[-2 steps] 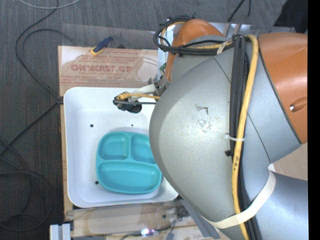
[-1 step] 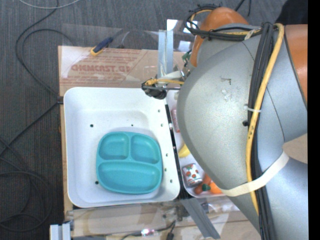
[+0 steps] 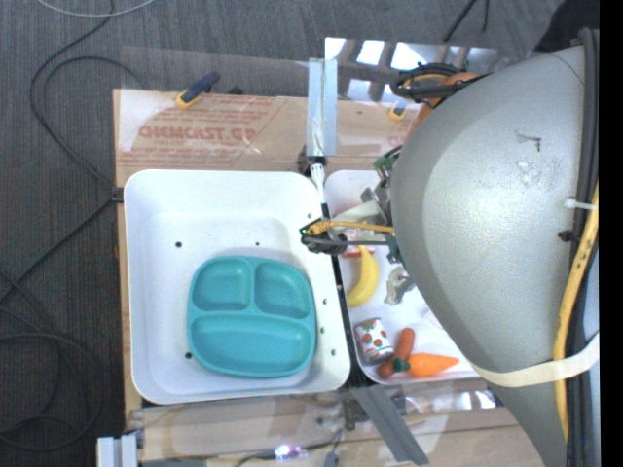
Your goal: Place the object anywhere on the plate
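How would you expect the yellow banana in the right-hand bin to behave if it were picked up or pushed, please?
The curved yellow banana would probably pivot or rock on its bend when pushed, not roll straight. Its glossy, even skin suggests a plastic toy, so likely stiff, light and somewhat slippery. It lies close to the white bin wall, which may hamper a push that way.

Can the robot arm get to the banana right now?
Probably yes. The banana lies in the right bin, nothing covering its visible part, and the arm is above that bin.
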Controlling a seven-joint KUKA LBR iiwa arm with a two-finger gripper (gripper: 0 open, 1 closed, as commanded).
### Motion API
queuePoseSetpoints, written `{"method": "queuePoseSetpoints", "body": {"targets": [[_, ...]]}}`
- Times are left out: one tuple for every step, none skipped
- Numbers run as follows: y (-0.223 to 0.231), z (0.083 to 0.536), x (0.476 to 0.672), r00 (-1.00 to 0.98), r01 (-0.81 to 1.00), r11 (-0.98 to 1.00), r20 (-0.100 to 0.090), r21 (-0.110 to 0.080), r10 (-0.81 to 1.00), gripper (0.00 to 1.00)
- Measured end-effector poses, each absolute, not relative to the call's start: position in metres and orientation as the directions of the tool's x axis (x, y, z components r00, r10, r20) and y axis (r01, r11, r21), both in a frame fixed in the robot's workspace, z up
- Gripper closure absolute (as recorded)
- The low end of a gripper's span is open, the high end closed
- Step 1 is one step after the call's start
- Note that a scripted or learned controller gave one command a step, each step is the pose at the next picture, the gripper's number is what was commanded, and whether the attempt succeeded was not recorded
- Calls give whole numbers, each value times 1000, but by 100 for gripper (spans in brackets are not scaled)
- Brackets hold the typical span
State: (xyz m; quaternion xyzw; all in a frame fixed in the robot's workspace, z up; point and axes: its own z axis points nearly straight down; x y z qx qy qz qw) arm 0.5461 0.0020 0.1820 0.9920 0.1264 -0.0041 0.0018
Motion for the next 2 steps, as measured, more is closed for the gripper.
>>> {"method": "queuePoseSetpoints", "body": {"targets": [[3,189,545,967,254,-967,-16,5,254,100],[85,202,526,979,206,-979,-5,0,206,100]]}}
